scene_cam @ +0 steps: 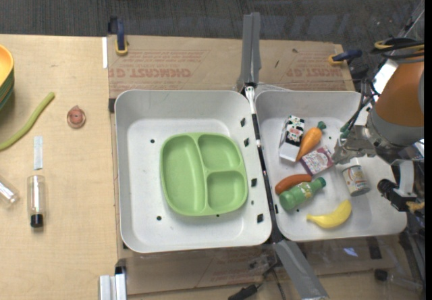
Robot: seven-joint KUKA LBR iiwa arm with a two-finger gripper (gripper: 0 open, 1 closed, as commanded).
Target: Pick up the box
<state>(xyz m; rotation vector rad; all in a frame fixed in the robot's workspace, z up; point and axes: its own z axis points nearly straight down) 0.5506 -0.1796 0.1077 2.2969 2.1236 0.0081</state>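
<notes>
- The box (pixel 293 137), white with black markings, lies in the right bin (pixel 307 226), in its upper left part, near the bin's left wall and a little below its far rim
- A carrot (pixel 310 141) lies tilted against the box's right side, touching or overlapping it; a small purple packet (pixel 316 161) sits just below the carrot
- The box's left edge faces a bare strip of bin floor beside the wall; its far side also has some open floor
- The tool (pixel 343 145) hangs at the end of the grey arm (pixel 398 106), over the right middle of the right bin, just beside the packet and above a small can (pixel 354 180); whether its fingers are open or closed cannot be told, and nothing is seen between them
- The tool is apart from the box, with the carrot and packet between them
- Lower in the same bin lie a second carrot (pixel 291 183), a green bottle (pixel 301 194) touching it, and a banana (pixel 330 215) near the front rim
- The left bin (pixel 135 177) holds a green divided tray (pixel 204 172) at its middle, with bare floor all round it
- On the worktop (pixel 67 177) left of the bins lie a green bean (pixel 28 123), a small pink thing (pixel 76 116) and a vial (pixel 36 201)
</notes>
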